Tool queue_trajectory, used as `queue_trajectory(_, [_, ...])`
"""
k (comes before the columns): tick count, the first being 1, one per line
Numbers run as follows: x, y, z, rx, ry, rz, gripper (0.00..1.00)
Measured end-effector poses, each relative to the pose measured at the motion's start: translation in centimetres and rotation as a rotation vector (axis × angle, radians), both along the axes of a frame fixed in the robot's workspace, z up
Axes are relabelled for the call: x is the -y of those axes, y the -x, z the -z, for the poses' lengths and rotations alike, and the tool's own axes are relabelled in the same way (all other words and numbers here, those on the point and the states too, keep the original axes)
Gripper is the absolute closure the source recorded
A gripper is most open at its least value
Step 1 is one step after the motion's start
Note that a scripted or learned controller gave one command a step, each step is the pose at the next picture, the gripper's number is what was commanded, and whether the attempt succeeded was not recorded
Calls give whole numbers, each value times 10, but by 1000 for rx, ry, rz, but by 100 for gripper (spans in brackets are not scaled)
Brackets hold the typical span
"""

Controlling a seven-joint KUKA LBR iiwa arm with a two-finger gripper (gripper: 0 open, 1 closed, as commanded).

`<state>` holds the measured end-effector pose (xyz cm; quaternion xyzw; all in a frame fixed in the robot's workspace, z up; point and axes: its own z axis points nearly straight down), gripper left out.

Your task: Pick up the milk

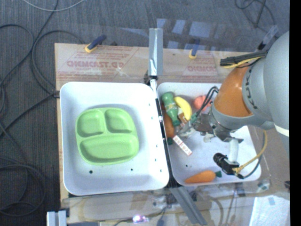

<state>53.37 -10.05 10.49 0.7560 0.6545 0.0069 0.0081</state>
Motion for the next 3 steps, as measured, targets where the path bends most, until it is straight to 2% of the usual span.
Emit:
queue_trajectory(1, [8, -36, 15, -14, -3, 59, 0])
queue_trajectory(2, [9, -36, 6, -16, 0, 59, 100])
queue_trajectory(3, [-16, -108, -78, -22, -1, 392, 100])
